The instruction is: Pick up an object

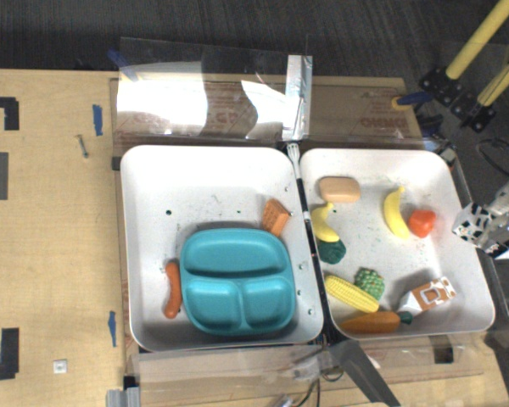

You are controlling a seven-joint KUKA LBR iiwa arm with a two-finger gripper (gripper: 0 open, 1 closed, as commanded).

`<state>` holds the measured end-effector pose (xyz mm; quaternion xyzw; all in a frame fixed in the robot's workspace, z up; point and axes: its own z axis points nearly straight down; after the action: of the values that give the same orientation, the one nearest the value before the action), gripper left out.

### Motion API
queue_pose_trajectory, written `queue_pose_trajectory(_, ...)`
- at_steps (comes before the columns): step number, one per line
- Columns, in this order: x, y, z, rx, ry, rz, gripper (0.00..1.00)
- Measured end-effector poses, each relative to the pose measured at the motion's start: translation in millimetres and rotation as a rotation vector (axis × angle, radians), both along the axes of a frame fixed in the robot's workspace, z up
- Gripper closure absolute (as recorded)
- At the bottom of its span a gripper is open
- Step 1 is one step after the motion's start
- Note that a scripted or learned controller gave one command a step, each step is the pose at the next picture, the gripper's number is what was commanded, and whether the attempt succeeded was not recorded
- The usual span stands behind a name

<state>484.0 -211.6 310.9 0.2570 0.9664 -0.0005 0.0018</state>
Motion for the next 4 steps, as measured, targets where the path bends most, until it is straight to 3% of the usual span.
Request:
queue_pose_trajectory(1, 54, -12, -5, -0.001, -0.002, 0.003, 1.0)
queue_pose_trajectory(2, 69, 7, -45, 0.002, 0.002, 0.066, 1.0)
queue_pose_trajectory(3, -3, -13, 0, 0.001, -0.002, -0.195, 1.0)
queue_pose_trajectory(4, 50, -11, -25, 0.0, -0.002, -0.097, 1.0)
